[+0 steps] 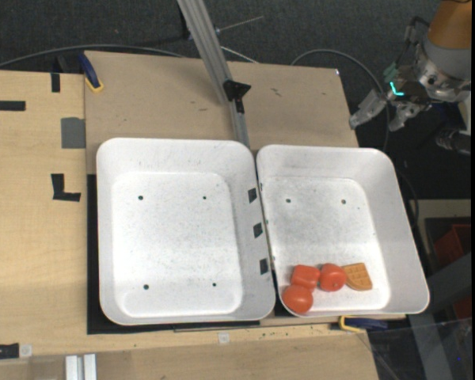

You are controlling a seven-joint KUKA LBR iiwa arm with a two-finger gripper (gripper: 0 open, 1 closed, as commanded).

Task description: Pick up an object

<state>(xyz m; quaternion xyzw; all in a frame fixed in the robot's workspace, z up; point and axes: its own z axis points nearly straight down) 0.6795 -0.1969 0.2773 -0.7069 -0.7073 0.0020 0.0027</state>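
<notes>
Three red tomato-like pieces (313, 283) lay bunched in the near corner of the right bin (380, 165), touching one another, with an orange waffle-patterned piece (358, 276) just beside them against the bin's near wall. None had been lifted; all rested on the bin floor, so the pick was, by my judgement, not yet begun. The claw (384, 111) hung well apart from them, outside the bin beyond its far right corner, above the dark floor off the desk (166, 93); its two fingers looked spread, with nothing between them. What was left: travel over the bin, descend, close on one piece, lift. The crowding of the pieces and the near wall would likely hamper a clean grip. The left bin (119, 212) sat alongside, and a slanted grey metal bar (210, 42) crossed the desk behind the bins, clear of the claw's likely path.
</notes>
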